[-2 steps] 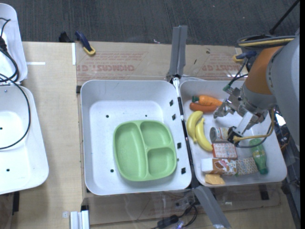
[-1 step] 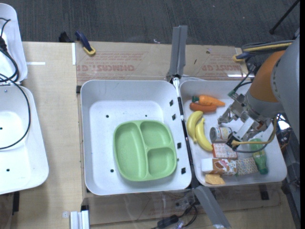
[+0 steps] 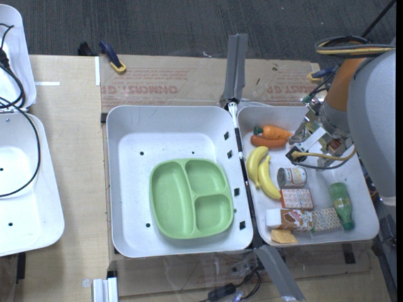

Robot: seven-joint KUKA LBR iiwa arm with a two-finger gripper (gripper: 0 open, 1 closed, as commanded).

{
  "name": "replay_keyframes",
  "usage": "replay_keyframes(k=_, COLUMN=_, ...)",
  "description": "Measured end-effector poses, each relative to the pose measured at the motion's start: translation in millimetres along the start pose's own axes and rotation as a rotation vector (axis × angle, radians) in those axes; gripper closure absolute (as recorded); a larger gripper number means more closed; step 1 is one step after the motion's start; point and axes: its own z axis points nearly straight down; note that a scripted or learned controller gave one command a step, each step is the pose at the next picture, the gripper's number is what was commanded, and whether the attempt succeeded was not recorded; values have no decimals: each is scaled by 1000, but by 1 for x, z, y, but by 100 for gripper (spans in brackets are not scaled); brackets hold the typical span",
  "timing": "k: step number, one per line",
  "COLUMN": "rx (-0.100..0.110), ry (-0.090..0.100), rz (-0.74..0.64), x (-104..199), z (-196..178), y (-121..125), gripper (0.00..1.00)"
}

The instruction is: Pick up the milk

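The milk (image 3: 303,220) is a carton with a white end and a printed body, lying on its side near the front wall of the right bin (image 3: 368,228). My gripper (image 3: 313,134) hangs over the back half of that bin, to the right of the carrot (image 3: 272,135) and above the can (image 3: 291,177). It is well apart from the milk, with the can and a small red and white box (image 3: 296,198) lying between them.
Two bananas (image 3: 261,172) lie along the right bin's left side, a green bottle (image 3: 341,204) at its right and a yellow piece (image 3: 284,236) at the front. The left bin (image 3: 126,168) holds a green divided plate (image 3: 192,197).
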Motion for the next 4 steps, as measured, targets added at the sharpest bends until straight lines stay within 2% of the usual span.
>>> replay_keyframes(k=1, rx=1, ry=1, rz=-230, x=-20, z=0, y=-72, gripper=0)
replay_keyframes(k=2, rx=-1, ry=1, rz=-430, x=-9, z=-47, y=-74, gripper=0)
replay_keyframes(k=3, rx=2, ry=0, rz=-366, x=-69, z=1, y=-62, gripper=0)
replay_keyframes(k=4, rx=-1, ry=1, rz=-315, x=-48, z=0, y=-53, gripper=0)
